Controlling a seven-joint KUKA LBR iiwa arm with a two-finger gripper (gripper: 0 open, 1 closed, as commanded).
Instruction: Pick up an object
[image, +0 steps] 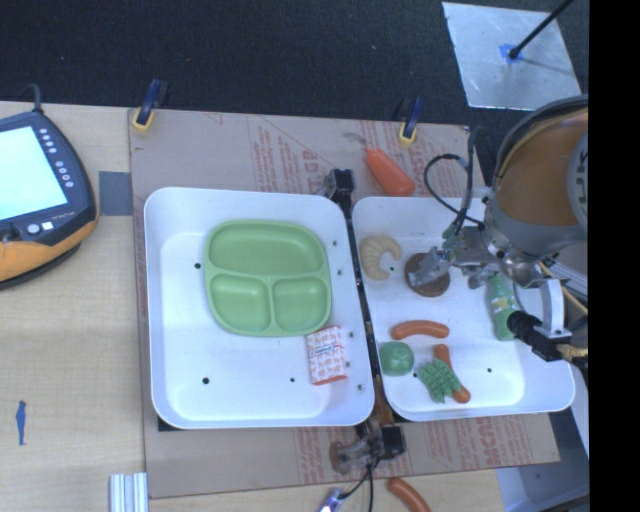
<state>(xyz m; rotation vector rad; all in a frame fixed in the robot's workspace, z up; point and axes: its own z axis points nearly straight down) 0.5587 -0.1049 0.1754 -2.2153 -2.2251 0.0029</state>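
Observation:
My gripper (430, 266) hangs low in the upper middle of the right bin (540, 400), directly over a brown round disc (434, 287) that peeks out beneath it. Whether it touches the disc is unclear. A beige shell-shaped pastry (379, 255) lies just to its left. Below it lie a red sausage (420, 329), a green ball-like item (396, 358) and a carrot with a green top (443, 379). A green bottle (500, 306) lies under the arm at the right.
The left bin (175, 390) holds a green divided plate (268, 277) and a red-and-white packet (326, 355). An orange carrot (389, 172) lies outside behind the bins, and another sausage (410, 493) in front. A teach pendant (35, 195) sits far left.

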